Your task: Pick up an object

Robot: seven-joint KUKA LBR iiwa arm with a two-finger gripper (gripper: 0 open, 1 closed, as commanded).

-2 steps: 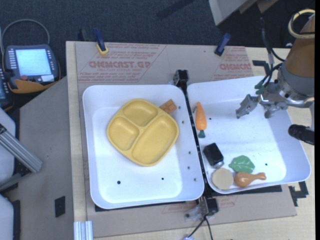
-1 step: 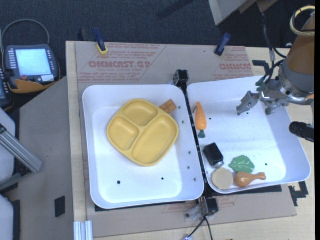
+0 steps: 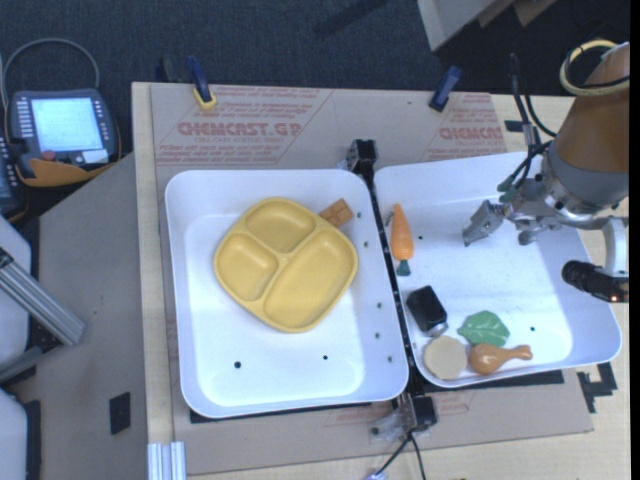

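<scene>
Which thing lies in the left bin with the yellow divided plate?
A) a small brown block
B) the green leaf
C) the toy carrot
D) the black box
A: the small brown block sits at the yellow divided plate's upper right edge in the left bin; the other three lie in the right bin.

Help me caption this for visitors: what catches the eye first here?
The big yellow divided plate fills much of the left bin. In the right bin, small toy foods cluster at the near edge, with an orange carrot along the left wall. The grey arm's pincer hangs over that bin's far right part.
</scene>
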